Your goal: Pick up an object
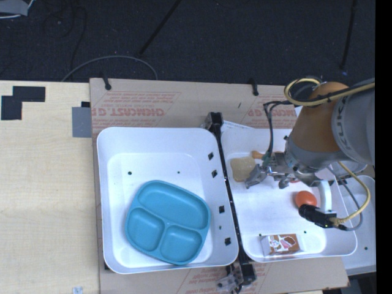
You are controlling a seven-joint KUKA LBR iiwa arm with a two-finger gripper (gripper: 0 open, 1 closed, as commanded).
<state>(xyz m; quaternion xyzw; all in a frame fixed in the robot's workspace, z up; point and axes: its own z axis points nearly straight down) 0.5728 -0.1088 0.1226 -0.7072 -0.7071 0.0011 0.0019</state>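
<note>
Red mirrored lettering is running across the cardboard sheet under both bins; it is too reversed and faint to read surely. The left bin is holding a blue divided plate, lying flat toward its lower middle. In the right bin, a tan piece is sitting upper left, an orange ball at right, a small printed packet near the lower rim. The hand is hovering just beside the tan piece; whether it is wide or narrow, I cannot tell.

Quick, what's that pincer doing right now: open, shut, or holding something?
Pincer: cannot be told; it hangs low in the right bin, beside a tan object.
</note>
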